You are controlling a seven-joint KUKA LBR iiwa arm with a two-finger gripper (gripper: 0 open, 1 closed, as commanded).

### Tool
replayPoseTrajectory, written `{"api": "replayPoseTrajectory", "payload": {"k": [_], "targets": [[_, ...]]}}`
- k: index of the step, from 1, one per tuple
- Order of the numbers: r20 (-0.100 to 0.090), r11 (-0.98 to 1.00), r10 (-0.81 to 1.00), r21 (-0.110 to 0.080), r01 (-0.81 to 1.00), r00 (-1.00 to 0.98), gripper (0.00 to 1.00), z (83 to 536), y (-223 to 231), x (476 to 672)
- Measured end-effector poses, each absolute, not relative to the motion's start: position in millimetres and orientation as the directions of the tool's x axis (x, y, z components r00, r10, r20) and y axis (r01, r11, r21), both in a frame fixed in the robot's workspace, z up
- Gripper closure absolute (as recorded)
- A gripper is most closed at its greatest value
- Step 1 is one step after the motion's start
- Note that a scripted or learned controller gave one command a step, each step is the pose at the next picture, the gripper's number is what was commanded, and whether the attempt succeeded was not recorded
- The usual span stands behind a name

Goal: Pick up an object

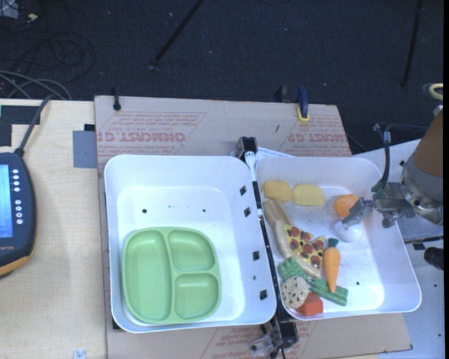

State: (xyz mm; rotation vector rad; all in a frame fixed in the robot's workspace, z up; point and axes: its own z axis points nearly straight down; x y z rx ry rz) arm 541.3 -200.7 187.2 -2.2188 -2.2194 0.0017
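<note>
Reaching into the right bin (393, 294), my gripper (357, 214) hovers beside an orange fruit (346, 203), finger state unclear; next, descending to grasp.

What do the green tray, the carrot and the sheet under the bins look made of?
Green tray: likely moulded plastic, with a smooth pale surface, rounded compartments and a soft sheen.
Carrot: probably toy plastic or rubber, given its uniform saturated orange and green tip; finish too small to judge.
Sheet: corrugated cardboard by the look, matte brown with red print and tape-like strips.
</note>
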Motion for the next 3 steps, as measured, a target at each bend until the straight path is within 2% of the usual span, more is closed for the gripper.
{"api": "replayPoseTrajectory", "payload": {"k": [1, 2, 3], "targets": [[-0.001, -0.004, 1.0, 0.01, 1.0, 0.004, 0.0, 89.4, -158.2, 508.5], [0.004, -0.004, 1.0, 0.008, 1.0, 0.003, 1.0, 102.9, -158.6, 509.8], [0.003, 0.011, 1.0, 0.007, 1.0, -0.012, 1.0, 192.7, -62.0, 541.3]]}}
